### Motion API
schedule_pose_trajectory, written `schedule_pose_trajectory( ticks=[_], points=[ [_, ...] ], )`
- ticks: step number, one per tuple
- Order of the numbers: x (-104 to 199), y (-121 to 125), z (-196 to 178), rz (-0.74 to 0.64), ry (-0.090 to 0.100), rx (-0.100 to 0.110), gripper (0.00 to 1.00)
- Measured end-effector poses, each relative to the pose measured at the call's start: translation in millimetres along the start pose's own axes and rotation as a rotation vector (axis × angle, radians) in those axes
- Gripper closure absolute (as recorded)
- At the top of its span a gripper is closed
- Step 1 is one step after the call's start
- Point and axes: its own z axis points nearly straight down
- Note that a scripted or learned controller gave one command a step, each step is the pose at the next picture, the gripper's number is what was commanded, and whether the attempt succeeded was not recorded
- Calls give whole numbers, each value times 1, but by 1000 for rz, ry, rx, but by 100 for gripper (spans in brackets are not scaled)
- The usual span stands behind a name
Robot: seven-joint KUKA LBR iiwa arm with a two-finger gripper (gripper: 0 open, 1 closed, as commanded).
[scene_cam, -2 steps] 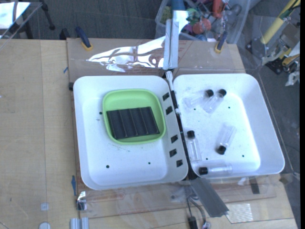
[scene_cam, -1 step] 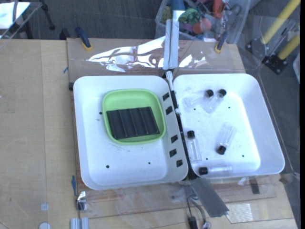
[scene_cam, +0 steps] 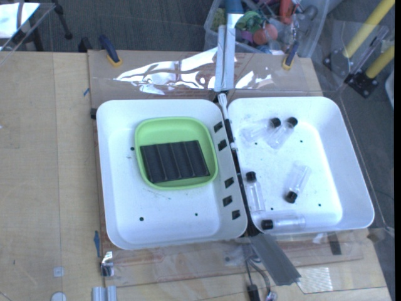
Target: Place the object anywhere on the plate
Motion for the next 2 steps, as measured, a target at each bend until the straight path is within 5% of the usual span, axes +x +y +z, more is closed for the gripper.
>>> schedule_pose_trajectory(
  ticks=[2],
  points=[
    [-6, 2, 0, 262, 1, 2, 0]
  ],
)
